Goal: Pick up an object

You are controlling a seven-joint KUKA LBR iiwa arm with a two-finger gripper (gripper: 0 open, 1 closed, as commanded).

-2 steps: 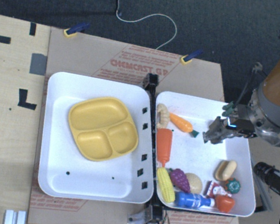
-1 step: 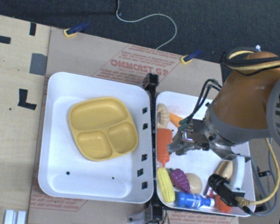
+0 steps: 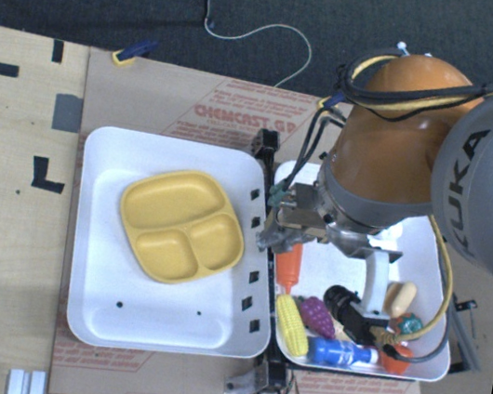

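- The step in hand looks like the reach: the arm (image 3: 404,162) hangs low over the right bin (image 3: 332,274), and nothing appears lifted yet.
- The gripper (image 3: 289,232) sits at the bin's left side, close to the wall shared with the left bin (image 3: 93,211).
- Just below it lies an orange carrot (image 3: 287,266). Whether the two touch cannot be made out from this angle.
- The carrot seems the likeliest target, though the task allows any object.
- Other candidates crowd the near end of the right bin: a yellow corn cob (image 3: 291,325), a purple toy (image 3: 318,315) beside it, a blue bottle (image 3: 339,353) along the front wall, and a tan piece (image 3: 400,299) further right.
- The left bin holds a yellow divided plate (image 3: 183,225), well apart from the gripper.
- The wrist hides the gripper's business end, so I cannot tell whether it is open or closed, and nothing can be seen held in it.
- The next move probably calls for settling squarely over the carrot, clear of the bin wall and the corn cob, before closing and lifting.
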